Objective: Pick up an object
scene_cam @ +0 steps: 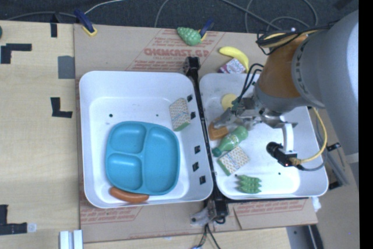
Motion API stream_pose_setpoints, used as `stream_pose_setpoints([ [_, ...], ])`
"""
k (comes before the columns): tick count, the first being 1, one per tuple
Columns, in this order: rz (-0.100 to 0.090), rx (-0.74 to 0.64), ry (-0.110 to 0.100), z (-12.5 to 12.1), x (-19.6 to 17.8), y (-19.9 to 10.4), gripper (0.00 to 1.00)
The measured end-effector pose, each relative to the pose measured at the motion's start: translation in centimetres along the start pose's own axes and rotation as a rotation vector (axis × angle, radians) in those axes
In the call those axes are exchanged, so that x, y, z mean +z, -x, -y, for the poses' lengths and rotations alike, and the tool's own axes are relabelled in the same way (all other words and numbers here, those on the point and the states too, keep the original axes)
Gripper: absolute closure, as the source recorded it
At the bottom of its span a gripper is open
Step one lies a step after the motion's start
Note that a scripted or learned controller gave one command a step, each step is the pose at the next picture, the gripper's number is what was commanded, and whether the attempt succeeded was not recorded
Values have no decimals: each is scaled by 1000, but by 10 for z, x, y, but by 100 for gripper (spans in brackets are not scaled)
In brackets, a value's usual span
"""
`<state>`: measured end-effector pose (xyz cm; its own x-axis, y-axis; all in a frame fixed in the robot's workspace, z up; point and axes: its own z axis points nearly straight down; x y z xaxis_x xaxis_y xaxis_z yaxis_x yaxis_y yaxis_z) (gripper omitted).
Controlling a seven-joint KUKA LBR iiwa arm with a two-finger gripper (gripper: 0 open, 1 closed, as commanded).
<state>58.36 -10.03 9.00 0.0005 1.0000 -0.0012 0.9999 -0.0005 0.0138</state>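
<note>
Your left bin point(96, 93) carries a blue divided plate point(141, 157), an orange sausage point(129, 195) and a sponge point(180, 112). In your right bin point(303, 183), the gripper point(228, 119) sits low over a green bottle point(231, 141); I cannot tell how its jaws stand. Another sponge point(233, 160) lies beside the bottle.

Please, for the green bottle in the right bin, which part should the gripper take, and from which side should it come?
I would grip the green bottle across its body, near the middle, coming straight down from above. It lies on its side, slanted, so the fingers should close across its narrow width. The sponge lies close below it and an orange piece beside its upper end, so room there looks tight.
</note>
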Motion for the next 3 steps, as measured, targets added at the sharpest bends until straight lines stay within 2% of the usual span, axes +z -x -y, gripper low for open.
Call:
stream_pose_setpoints([
  [1, 3, 2, 4, 13, 0, -2, 0],
  [2, -4, -1, 5, 11, -12, -5, 100],
  [3, -4, -1, 1, 12, -11, -5, 0],
])
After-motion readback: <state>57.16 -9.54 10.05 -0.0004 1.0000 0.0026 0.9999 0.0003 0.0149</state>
